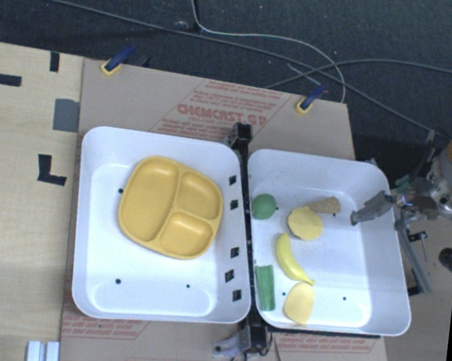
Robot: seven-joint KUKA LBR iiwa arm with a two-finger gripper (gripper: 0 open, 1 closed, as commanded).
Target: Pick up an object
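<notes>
Now | claw [372,210] at right bin's [380,260] right rim (open or closed: cannot tell) | banana [291,259] mid-bin

Red printing runs across the cardboard sheet [218,113] lying under the bins; its large line looks like "CHEMCAST GP", though blurred. The smaller lines beneath cannot be read.

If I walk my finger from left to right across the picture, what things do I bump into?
Yellow divided plate → green ball → banana → tan lump → gripper.
</notes>
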